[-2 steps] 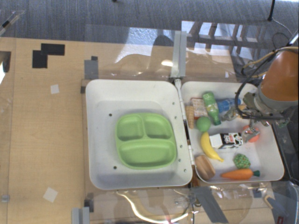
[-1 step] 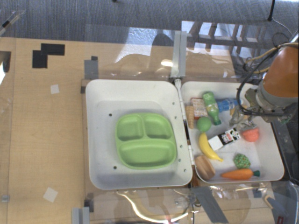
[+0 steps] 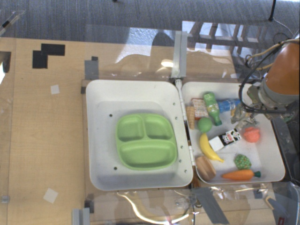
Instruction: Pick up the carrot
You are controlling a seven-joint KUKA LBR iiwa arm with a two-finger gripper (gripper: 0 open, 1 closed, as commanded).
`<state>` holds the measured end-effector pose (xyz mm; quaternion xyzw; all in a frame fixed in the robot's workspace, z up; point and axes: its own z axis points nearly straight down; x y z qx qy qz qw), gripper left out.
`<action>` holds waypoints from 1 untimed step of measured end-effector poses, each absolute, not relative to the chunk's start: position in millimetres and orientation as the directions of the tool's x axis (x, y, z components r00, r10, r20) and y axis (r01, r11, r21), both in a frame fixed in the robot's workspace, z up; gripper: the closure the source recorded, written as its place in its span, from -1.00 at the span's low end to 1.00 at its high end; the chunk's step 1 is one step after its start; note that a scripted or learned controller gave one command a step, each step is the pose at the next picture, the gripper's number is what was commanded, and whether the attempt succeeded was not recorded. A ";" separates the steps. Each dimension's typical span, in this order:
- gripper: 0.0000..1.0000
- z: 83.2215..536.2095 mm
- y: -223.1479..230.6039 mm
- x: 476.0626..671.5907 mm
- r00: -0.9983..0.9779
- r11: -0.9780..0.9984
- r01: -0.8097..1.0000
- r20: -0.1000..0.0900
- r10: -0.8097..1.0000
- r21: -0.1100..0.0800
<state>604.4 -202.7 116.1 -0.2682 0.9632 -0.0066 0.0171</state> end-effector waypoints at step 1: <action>1.00 92.0 -206.8 632.9 -0.662 0.662 -0.749 -0.011 -0.749 -0.019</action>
